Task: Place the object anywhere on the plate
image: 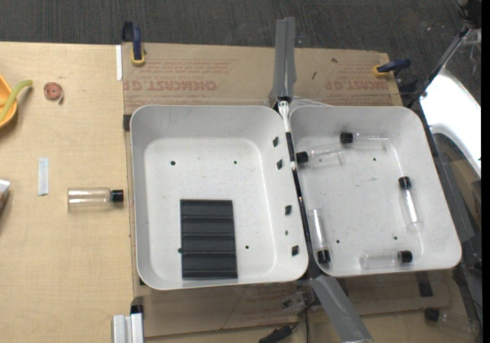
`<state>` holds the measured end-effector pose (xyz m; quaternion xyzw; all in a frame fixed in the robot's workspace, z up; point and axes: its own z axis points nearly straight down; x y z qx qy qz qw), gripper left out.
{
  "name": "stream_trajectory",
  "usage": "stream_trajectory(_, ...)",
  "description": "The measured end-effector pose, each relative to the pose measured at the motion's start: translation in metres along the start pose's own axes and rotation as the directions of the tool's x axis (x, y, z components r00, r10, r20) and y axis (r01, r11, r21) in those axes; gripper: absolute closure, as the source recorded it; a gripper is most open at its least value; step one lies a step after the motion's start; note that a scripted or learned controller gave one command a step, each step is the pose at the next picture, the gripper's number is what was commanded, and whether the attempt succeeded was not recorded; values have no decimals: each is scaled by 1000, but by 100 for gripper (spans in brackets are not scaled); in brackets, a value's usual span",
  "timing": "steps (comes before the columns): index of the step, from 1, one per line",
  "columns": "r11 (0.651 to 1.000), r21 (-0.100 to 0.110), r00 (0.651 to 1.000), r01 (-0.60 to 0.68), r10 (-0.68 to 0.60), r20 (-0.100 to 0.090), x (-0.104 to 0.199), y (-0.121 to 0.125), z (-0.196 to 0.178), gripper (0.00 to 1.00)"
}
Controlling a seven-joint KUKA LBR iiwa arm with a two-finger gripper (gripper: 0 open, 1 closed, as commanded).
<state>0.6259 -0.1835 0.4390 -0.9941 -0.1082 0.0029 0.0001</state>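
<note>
- Nearest the camera, a clear plastic vial with a black cap (383,259) lies along the front wall of the right white bin (440,181), with its long axis running left-right and its cap at the right end.
- Just left of it, a 2nd clear vial (317,236) lies along that bin's left wall, with its axis running near-far and its cap at the near end.
- The flat black ribbed rectangular plate (207,240) sits at the front of the left white bin (153,142), across the shared wall from the vials.
- Further back, a 3rd vial (409,202) lies near-far by the right wall, the side the arm reaches in from.
- Furthest back, 2 more capped vials (364,137) (318,155) lie left-right.
- I cannot tell which vial is meant. The 3rd is probably the one nearest the arm's side, and it has clear floor on its left flank.
- Whether the hand is open or closed cannot be told here. Any carry to the plate would run leftward over the shared wall.
- On the tan desk (61,257), left of the bins, lies a separate clear bottle with a black cap (93,197).
</note>
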Motion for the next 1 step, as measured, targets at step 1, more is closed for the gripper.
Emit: stream_trajectory(1, 1000, 1, 1000, -17, 17, 0, -64, 26, -1, 0)
